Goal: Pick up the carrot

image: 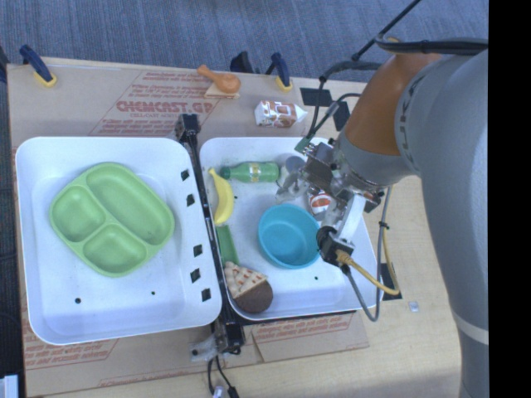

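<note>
My gripper [300, 177] hangs low over the back right part of the right bin [274, 303], between a green bottle [252, 172] and a blue bowl [288, 235]. Just under the wrist, a small orange-red and white thing [319, 200] peeks out, mostly covered by the arm. I cannot tell whether it is the carrot. Nothing is visibly held.
The right bin also holds a yellow banana [222, 197], a dark green stick-shaped vegetable [226, 244] and a brown waffle-patterned piece [246, 287] along its left wall. A green divided plate [112, 217] lies in the left bin [50, 317]. A small carton [276, 113] and wooden spoon [220, 79] sit behind the bins.
</note>
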Available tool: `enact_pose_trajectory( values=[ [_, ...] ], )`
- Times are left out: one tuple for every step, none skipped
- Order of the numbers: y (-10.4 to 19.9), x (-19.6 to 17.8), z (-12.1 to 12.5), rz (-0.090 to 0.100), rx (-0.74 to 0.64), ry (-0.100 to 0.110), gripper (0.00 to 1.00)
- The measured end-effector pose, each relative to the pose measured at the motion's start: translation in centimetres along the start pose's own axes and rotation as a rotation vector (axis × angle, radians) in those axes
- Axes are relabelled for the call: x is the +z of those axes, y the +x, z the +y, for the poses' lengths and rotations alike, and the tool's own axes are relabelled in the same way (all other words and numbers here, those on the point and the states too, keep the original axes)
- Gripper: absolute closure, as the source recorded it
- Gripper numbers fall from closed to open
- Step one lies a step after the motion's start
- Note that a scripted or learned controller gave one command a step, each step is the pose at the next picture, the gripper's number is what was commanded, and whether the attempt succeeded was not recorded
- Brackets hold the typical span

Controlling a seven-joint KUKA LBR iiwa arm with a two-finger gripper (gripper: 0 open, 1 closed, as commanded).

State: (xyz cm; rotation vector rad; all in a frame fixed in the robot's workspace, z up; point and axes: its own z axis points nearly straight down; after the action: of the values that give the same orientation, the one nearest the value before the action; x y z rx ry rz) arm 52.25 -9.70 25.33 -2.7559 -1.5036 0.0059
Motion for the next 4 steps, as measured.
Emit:
enact_pose_trajectory(
  values=[
    [-4.6,-11.7,-0.8,0.001,0.113,-0.006,0.0],
    [-2.7,-2.9,-0.9,-0.003,0.367,0.01,0.0],
    [-7.5,2.3,1.4,-0.005,0.529,0.012,0.0],
    [-12.0,15.9,2.3,0.005,0.761,0.009,0.0]
  ],
)
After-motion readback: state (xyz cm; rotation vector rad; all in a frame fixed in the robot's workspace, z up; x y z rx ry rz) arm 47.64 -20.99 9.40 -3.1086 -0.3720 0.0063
